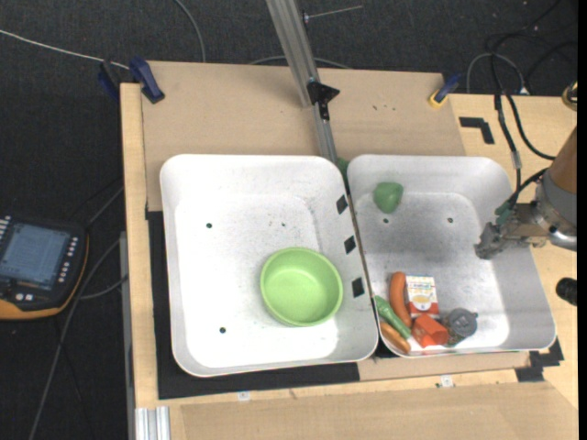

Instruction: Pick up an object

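Even, bright overhead light; soft shadows, mild glare, slightly grainy.

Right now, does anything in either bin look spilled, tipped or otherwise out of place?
Nothing stands out. The green bowl sits upright in the left bin; the carrots, small box and other items are crowded in the right bin's near corner, none spilled outside.

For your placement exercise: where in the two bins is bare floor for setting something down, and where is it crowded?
Left bin: bare floor above and left of the green bowl. Right bin: bare between the small green object and the gripper. Crowded: its near-left corner, around the carrot and small carton.
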`<state>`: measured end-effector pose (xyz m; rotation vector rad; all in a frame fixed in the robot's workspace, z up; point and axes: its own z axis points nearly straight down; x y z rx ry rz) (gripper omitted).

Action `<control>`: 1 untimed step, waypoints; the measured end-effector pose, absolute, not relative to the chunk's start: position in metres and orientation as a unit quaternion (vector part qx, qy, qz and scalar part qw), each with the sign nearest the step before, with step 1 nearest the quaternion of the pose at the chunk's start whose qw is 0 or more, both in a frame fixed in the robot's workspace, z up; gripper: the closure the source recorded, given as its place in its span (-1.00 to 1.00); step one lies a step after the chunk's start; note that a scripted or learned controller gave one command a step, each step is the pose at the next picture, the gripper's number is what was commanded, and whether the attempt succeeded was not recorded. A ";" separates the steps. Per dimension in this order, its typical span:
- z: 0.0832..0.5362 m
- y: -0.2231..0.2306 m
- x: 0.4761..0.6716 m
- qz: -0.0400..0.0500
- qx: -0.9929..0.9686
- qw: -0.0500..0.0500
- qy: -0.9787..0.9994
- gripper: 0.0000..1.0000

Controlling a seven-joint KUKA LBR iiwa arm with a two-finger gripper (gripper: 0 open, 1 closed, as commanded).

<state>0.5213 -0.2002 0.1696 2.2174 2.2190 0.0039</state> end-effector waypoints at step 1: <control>0.221 -0.192 0.517 0.001 0.707 0.002 0.707 1.00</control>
